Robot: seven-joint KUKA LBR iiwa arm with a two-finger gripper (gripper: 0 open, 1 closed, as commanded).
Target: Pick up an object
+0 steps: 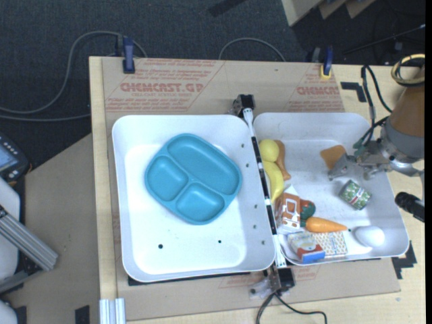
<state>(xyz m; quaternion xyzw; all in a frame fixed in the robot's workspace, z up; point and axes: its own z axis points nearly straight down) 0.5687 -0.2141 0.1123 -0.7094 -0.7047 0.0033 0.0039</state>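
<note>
1. The fingers (356, 167) hang low in the right bin (307, 123), reaching in from the right; the view does not let me tell whether they are apart or together.
2. A green can (354, 194) lies on its side just below the fingers, apart from them.
3. An orange piece (332, 156) sits just left of the fingers and a little above.
4. A white egg (369, 235) rests well below the fingers, at the bin's lower right.
5. A carrot (326, 225) lies below and left of the fingers, with a small box (322, 246) under it.
6. A banana (271, 164) lies far left of the fingers, along the bin's left wall.
7. A blue plate (193, 178) with three compartments sits in the left bin (135, 235), well apart from the fingers.
8. Both bins rest on the counter (101, 147).
</note>
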